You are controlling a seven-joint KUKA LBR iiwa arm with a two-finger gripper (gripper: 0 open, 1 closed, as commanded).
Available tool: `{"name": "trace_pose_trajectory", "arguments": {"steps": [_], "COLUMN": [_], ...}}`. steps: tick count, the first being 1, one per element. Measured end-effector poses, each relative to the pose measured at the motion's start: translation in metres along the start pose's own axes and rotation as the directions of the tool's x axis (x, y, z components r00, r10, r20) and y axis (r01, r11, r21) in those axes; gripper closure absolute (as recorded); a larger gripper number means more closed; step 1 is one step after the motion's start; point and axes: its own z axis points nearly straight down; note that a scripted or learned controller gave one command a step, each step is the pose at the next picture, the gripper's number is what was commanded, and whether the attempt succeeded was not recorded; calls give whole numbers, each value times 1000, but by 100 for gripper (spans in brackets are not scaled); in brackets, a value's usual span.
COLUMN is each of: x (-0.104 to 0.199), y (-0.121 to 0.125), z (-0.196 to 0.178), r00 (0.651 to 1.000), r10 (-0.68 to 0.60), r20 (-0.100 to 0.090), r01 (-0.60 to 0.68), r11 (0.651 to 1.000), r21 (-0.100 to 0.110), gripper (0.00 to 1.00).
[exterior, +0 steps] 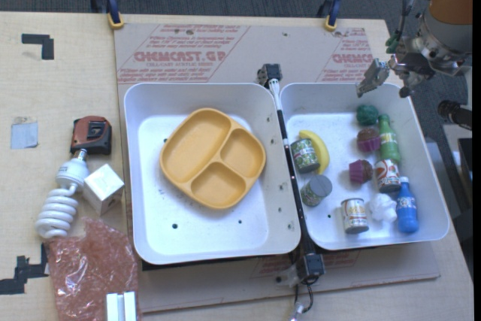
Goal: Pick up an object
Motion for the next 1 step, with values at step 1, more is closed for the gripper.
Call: {"name": "trace_pose_trajectory", "arguments": {"steps": [1], "x": [-6], "y": [18], "z": [155], "r00": [1000], "r10": [0], "r20": [0], "r01": [0], "r11": [1000], "r21": [0], "gripper": [0]}}
